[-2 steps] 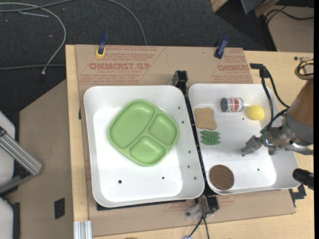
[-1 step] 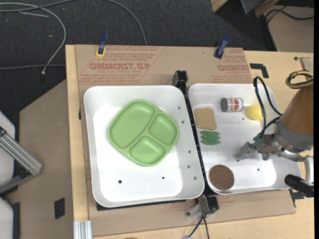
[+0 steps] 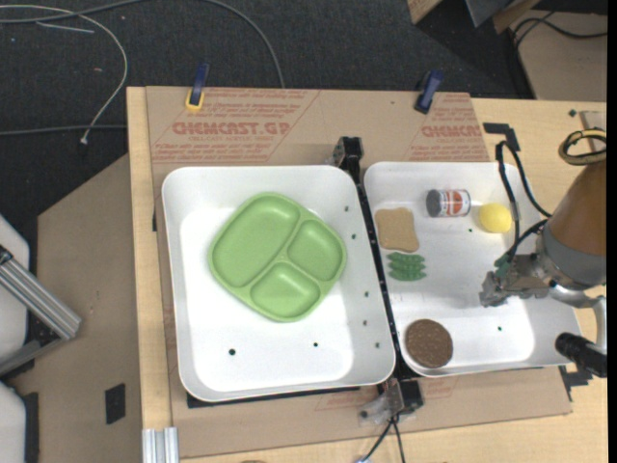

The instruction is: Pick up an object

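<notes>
Pincer (image 3: 496, 287) low in right bin (image 3: 463, 350), finger state unclear (blurred), nothing visibly gripped

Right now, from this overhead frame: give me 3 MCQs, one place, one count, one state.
1. Where does the green divided plate lie?
A. left bin
B. right bin
C. on the bench outside the bins

2. How many loose objects lie in the right bin?
A. two
B. five
C. eight

3. How does the small can lie?
A. upright
B. on its side
C. stacked on the yellow ball

Key: 1 A, the plate sits inside the left bin. 2 B, can, yellow ball, tan slice, green piece, brown disc. 3 B, its length runs along the bin floor.
</notes>
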Controlling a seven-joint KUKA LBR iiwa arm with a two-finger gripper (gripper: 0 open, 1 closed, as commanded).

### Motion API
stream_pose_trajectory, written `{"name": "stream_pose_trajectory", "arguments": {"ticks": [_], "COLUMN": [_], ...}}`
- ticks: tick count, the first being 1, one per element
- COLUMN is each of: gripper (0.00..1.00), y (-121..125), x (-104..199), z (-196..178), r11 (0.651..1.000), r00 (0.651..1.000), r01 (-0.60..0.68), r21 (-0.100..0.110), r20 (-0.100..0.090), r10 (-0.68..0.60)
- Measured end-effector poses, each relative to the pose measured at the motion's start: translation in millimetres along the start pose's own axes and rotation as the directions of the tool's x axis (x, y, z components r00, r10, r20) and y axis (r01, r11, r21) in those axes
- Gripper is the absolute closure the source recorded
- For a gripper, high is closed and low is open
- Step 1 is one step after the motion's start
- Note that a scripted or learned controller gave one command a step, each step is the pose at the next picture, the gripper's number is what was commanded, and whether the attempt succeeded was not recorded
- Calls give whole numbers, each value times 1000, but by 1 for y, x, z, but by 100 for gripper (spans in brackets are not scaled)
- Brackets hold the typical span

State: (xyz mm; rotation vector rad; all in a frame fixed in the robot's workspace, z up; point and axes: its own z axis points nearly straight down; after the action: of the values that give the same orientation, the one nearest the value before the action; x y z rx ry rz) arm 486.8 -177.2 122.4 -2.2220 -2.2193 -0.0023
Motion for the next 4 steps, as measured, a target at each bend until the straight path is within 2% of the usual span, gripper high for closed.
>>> {"name": "stream_pose_trajectory", "arguments": {"ticks": [1, 2, 3, 4], "gripper": [100, 100, 100, 100], "y": [7, 16, 17, 34], "x": [-7, 0, 0, 53], "z": [-48, -101, -121, -108], "r11": [1000, 1000, 1000, 1000], "r00": [1000, 1000, 1000, 1000], "r01": [2, 4, 3, 7], "r21": [-6, -7, -4, 3], "r20": [4, 4, 3, -2], "r10": [-2, -4, -3, -7]}}
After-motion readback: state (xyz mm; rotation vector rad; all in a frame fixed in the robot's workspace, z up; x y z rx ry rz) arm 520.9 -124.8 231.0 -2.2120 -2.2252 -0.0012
